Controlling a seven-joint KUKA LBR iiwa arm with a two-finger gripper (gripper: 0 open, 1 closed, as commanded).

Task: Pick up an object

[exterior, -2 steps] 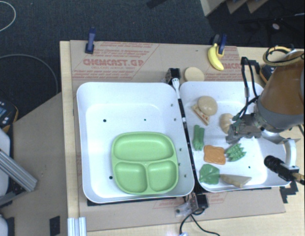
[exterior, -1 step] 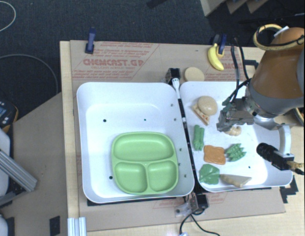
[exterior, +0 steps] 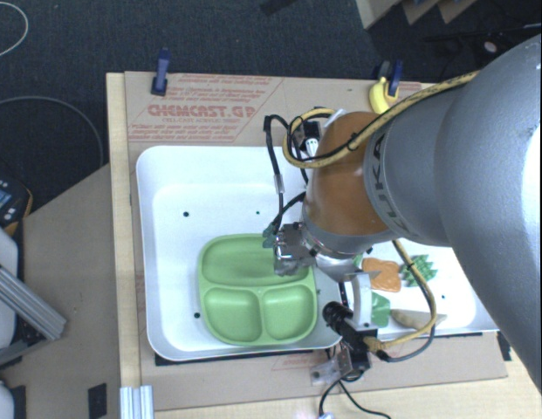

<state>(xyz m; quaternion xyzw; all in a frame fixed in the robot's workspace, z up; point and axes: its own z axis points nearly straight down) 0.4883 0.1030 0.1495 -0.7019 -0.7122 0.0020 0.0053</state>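
Hovering over the green three-compartment plastic plate (exterior: 253, 291) in the left white bin (exterior: 166, 234), your gripper (exterior: 284, 253) sits at its upper-right rim; jaw state I cannot tell; perhaps centre on that rim before closing.

Robotics lab, bench (exterior: 209, 112) of labelled board held by clamps (exterior: 161, 71), loose cables (exterior: 9, 33), dark carpet floor (exterior: 78, 24)
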